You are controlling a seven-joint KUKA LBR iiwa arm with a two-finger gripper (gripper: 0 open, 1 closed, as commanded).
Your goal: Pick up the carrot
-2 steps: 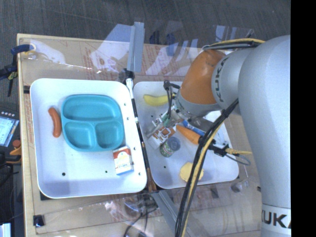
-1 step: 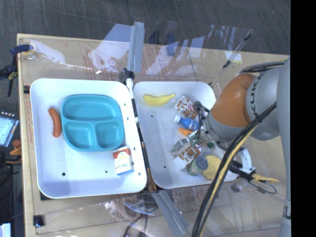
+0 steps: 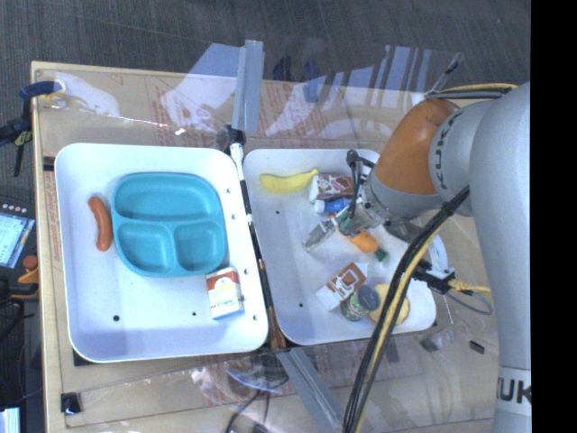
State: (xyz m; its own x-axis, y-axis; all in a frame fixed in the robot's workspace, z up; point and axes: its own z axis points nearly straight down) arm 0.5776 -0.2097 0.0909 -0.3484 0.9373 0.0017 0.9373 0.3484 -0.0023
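The carrot (image 3: 364,241) is a small orange piece with a green end, lying in the right bin (image 3: 288,314) towards its right side. My gripper (image 3: 321,234) hangs low over that bin, just left of the carrot and close to it. The orange-banded wrist (image 3: 410,156) stands above and to the right and hides part of the bin's far right corner. Nothing shows as held in the gripper.
In the right bin lie a banana (image 3: 287,182), a small carton (image 3: 334,186), a blue item (image 3: 335,206), a brown carton (image 3: 345,283), a can (image 3: 362,301) and a yellow piece (image 3: 398,307). The left bin (image 3: 135,332) holds a blue divided tray (image 3: 171,222), a sausage (image 3: 101,222) and a small box (image 3: 224,293).
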